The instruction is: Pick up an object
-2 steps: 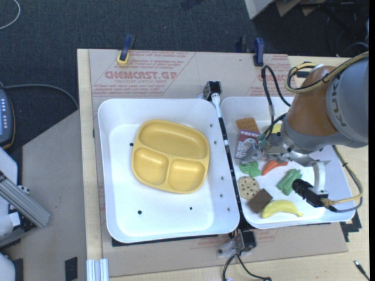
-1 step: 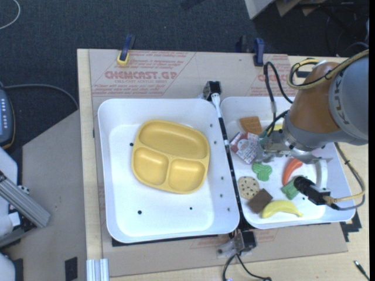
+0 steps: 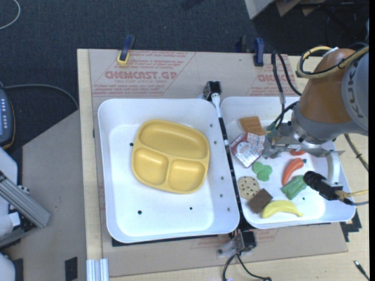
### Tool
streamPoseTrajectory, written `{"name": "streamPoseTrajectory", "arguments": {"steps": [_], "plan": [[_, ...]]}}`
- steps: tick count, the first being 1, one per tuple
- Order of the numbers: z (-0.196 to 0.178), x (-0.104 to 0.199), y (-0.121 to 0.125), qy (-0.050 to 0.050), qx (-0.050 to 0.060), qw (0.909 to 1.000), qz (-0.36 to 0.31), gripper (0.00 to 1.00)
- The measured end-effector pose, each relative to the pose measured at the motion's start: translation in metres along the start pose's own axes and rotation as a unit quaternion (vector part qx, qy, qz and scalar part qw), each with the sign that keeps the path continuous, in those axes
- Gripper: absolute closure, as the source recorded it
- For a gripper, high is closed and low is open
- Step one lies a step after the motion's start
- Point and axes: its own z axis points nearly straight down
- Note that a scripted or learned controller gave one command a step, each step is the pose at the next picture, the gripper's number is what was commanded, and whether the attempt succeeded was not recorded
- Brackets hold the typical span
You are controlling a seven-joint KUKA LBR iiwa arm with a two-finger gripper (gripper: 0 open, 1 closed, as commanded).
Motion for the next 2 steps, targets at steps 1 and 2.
{"name": "streamPoseTrajectory", "arguments": {"steps": [1, 2], "plan": [[-0.053, 0.009, -0.003, 0.000, -0.001, 1.0000, 0.000, 1.00], [-0.077, 0.009, -0.002, 0.000, 0.000, 1.0000, 0.000, 1.00]]}}
